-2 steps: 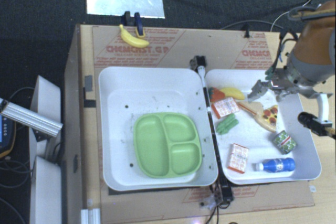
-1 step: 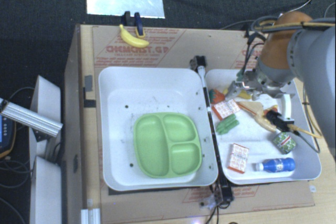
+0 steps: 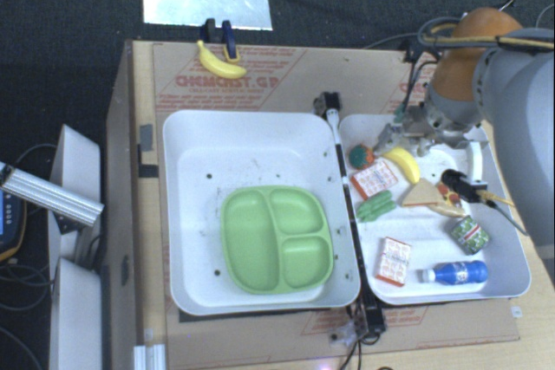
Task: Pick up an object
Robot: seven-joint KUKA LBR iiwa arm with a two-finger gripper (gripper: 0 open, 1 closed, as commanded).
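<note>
Nothing looks picked yet: the gripper [image 3: 401,133] sits low at twelve o'clock in the right bin [image 3: 520,273], just above the lemon [image 3: 402,164]; whether it is open I cannot tell. Grasp and lift remain

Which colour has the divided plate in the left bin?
Light green: the divided plate, seen in the camera view.

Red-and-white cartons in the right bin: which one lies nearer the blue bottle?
The lower carton, just left of the blue bottle. The other carton lies farther up, beside the yellow piece.
</note>
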